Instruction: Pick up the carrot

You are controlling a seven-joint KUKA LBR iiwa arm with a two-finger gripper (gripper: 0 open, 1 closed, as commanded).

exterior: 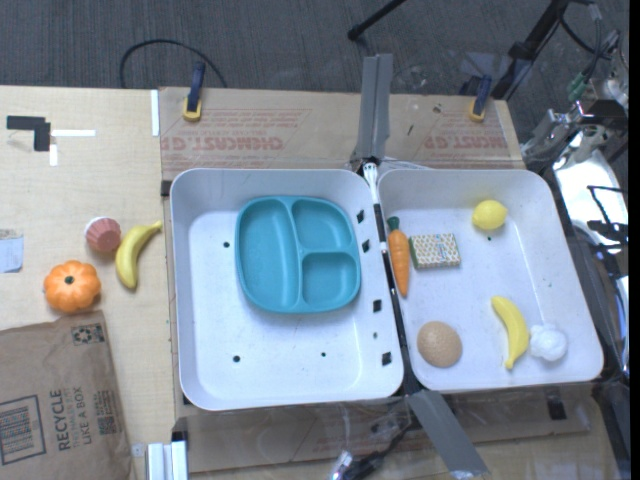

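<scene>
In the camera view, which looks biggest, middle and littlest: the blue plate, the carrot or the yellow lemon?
Largest to smallest as they look:
1. blue plate, by far
2. carrot, long but thin
3. lemon, a small ball

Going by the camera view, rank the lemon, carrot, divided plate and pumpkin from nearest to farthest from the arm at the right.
1. Round yellow lemon, upper part of the right bin, closest to the grey arm.
2. Orange carrot, along the right bin's left wall.
3. Teal divided plastic plate, in the left bin.
4. Small orange pumpkin, on the bench, far left.
</scene>
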